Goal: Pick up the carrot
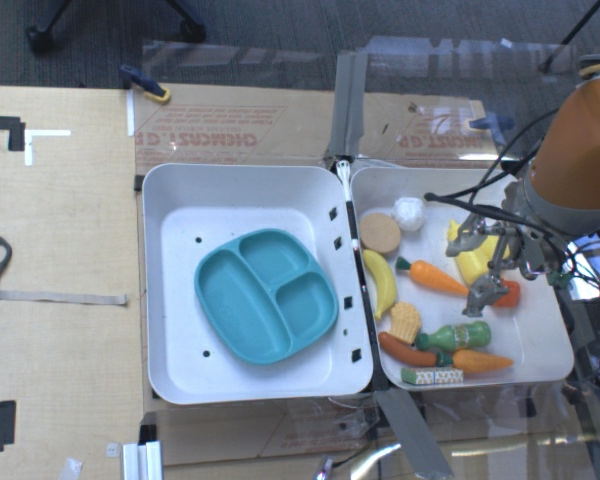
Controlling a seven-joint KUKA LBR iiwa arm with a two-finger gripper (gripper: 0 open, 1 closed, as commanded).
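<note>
The carrot [435,277] is orange with a small green tip and lies flat in the middle of the right bin [550,368], pointing left. My gripper [476,265] hangs over the bin just right of the carrot's thick end, open. One finger [467,236] stands toward the back and the other toward the front. A yellow toy [474,264] shows in the gap between them, and I cannot tell whether the fingers touch it. Nothing is lifted.
The right bin also holds a banana [382,279], a tan round piece [380,234], a white ball [409,212], corn [406,321], a green bottle-shaped toy [458,337], a red sausage [406,350], a second orange piece [482,362] and a red item [507,294]. A teal divided plate [266,294] lies in the left bin [160,298].
</note>
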